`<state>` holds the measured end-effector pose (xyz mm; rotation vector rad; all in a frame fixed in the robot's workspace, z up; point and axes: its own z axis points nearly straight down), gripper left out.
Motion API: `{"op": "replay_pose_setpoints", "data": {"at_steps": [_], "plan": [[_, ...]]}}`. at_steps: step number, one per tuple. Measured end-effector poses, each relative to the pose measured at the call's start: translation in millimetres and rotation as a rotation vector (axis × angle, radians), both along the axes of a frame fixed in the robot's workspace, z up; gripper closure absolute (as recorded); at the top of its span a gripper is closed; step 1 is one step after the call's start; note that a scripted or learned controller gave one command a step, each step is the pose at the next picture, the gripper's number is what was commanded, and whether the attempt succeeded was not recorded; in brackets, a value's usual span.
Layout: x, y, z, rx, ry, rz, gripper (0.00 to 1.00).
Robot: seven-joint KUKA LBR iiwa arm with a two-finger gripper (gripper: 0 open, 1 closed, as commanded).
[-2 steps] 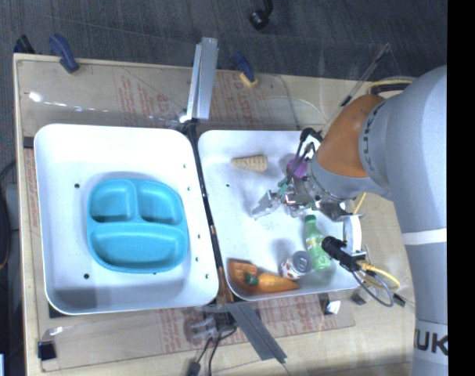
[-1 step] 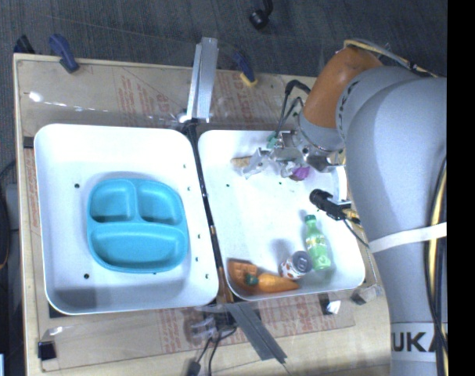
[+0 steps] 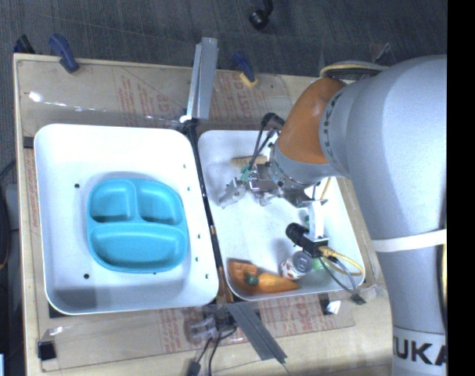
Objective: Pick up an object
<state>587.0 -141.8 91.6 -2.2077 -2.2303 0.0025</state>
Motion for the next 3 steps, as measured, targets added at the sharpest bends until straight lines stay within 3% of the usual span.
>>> {"op": "replay_pose_setpoints", "data": {"at_steps": [1, 2, 3], "plan": [[59.0, -4.2, 0.2, -0.001, -0.002, -0.003, 0.00], [-23.8, 8.7, -0.3, 0.000, 0.001, -0.002, 0.00], [51.8, 14.5, -0.2, -0.001, -0.001, -0.003, 0.00]]}}
